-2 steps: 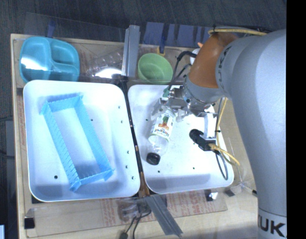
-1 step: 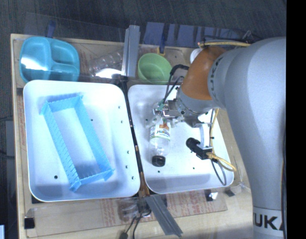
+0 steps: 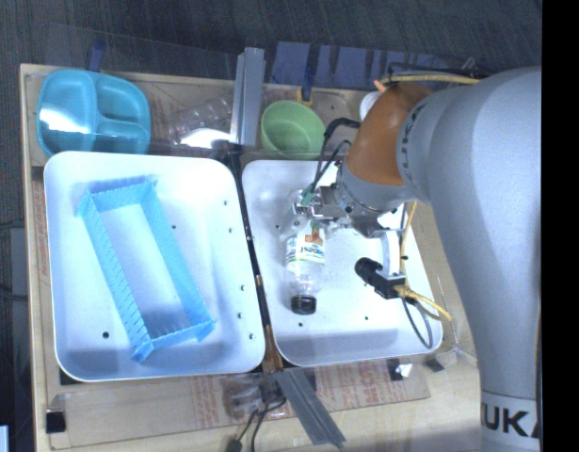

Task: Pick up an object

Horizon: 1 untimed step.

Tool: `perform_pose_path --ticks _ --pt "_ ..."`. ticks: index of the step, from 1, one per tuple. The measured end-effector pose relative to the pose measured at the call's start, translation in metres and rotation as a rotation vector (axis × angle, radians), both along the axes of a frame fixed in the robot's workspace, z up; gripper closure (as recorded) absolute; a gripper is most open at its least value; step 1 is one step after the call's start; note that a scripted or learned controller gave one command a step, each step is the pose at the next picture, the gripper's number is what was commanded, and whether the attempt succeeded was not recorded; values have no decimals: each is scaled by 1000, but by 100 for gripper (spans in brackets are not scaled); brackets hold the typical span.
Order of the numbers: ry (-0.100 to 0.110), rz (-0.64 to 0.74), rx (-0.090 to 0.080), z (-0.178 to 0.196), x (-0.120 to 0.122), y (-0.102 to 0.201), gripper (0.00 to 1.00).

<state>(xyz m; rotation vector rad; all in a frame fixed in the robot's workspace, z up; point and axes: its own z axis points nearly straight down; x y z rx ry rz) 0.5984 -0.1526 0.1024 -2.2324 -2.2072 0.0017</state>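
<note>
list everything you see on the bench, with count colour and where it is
bins: 2, white, side by side on the bench
rack: 1, light blue, in the left bin
bottle: 1, clear with a dark cap and a label, lying in the right bin under the gripper
divided plate: 1, blue, behind the left bin
bowl: 1, green, behind the right bin
arm: 1, grey with an orange band, over the right bin
gripper: 1, at the bottle's upper end
</note>
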Motion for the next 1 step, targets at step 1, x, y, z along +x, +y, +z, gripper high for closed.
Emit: perform_pose_path --ticks 1 --pt "-2 166 0 92 20 28 100"
